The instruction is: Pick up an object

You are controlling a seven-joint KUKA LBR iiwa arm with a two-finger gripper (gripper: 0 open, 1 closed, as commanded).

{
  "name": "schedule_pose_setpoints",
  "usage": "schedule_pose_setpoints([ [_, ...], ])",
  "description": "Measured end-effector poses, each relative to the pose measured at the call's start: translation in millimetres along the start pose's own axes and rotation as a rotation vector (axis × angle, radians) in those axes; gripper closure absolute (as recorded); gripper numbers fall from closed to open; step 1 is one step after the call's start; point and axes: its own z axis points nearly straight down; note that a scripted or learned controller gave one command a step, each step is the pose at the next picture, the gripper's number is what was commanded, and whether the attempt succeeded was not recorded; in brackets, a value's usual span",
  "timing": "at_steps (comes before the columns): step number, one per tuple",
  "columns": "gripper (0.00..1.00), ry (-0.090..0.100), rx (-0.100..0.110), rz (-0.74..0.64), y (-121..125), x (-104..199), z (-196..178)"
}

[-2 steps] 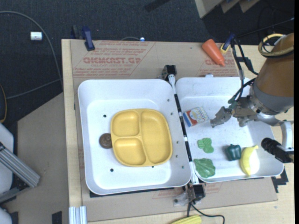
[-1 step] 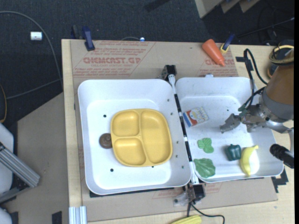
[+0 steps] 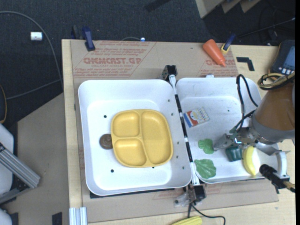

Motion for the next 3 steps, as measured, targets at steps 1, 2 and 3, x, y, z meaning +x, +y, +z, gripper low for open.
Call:
schedule_pose_setpoints([
  [1,1.0,0.0,-0.002,0.001,0,0,-10],
  [2,0.0,0.0,-0.001,0.001,0,0,-10],
  [3,0.0,0.005,0.001,-0.003,-5,-49,0],
])
